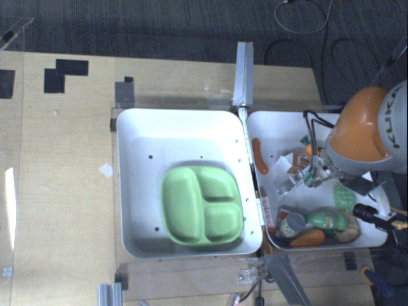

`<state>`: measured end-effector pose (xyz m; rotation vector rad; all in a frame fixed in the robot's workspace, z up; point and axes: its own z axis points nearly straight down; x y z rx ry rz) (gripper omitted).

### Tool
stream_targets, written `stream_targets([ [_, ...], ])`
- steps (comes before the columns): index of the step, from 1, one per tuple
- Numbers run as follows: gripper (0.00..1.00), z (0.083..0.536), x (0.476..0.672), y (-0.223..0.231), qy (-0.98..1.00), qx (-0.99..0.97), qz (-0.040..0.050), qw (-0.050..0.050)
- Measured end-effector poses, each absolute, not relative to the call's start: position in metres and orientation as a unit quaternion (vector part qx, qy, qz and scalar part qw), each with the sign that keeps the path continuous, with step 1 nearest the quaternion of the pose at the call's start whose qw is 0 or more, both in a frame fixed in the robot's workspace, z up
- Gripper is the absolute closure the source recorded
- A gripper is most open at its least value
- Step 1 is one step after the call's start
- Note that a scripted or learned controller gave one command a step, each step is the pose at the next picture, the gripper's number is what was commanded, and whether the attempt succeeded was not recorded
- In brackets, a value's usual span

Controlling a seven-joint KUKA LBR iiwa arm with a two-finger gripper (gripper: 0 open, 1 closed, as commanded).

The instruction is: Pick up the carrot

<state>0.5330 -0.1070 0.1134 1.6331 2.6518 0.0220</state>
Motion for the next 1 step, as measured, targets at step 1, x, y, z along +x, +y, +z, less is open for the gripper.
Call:
stream_targets([
  [1, 0.0, 0.0892, 0.4909, -0.1618, 0.863, 0.505, 0.0016, 0.007],
])
